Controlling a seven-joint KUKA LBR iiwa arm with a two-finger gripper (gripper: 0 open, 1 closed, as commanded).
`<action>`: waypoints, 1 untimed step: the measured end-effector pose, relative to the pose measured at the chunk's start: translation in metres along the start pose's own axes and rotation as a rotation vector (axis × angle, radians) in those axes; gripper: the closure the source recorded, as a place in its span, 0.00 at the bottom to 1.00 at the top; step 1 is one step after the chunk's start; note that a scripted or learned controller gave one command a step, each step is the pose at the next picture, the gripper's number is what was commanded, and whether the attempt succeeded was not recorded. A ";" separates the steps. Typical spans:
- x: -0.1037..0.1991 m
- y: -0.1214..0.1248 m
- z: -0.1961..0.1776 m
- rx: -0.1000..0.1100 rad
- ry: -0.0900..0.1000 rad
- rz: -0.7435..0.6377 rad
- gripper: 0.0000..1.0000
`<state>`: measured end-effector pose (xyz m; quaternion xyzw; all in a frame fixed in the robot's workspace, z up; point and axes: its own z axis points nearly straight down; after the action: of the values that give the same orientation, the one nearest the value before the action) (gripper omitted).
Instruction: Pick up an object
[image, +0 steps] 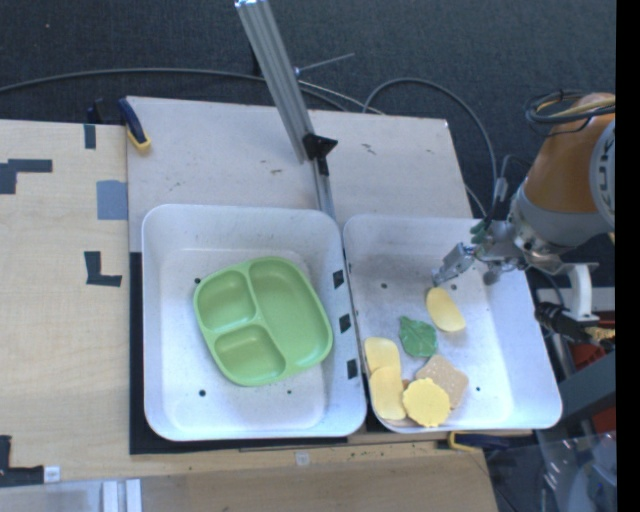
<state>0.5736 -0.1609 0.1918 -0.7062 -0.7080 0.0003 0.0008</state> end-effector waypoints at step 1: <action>0.000 0.000 0.000 0.000 0.000 0.000 0.00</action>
<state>0.5736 -0.1610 0.1919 -0.7062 -0.7080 0.0003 0.0007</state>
